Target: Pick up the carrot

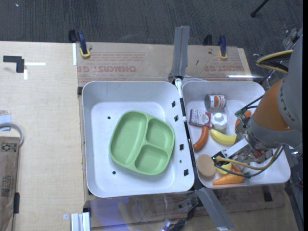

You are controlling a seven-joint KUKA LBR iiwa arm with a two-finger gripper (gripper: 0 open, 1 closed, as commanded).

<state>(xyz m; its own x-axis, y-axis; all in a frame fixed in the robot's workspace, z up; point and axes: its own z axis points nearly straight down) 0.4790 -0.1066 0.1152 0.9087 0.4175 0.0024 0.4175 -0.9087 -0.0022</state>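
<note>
The carrot [230, 179] lay at the near edge of the right bin [284, 173], a tapered orange cone on the white floor, so the pickup was not yet done. The claw [227, 161] hung just above it, tangled among yellow cabling, and whether it was spread or pressed together could not be told; nothing showed between its tips. Beside the carrot sat a round tan disc [206, 165], matte like a biscuit. Farther back lay a smooth curved banana [223, 137], a glossy red-orange sausage [201, 138], a white bottle [220, 121], a red packet [198, 117] and a small labelled can [215, 101]. In the left bin [96, 177] rested 1 pale green tray [142, 142] with 3 compartments, on the wooden counter [38, 109].
</note>
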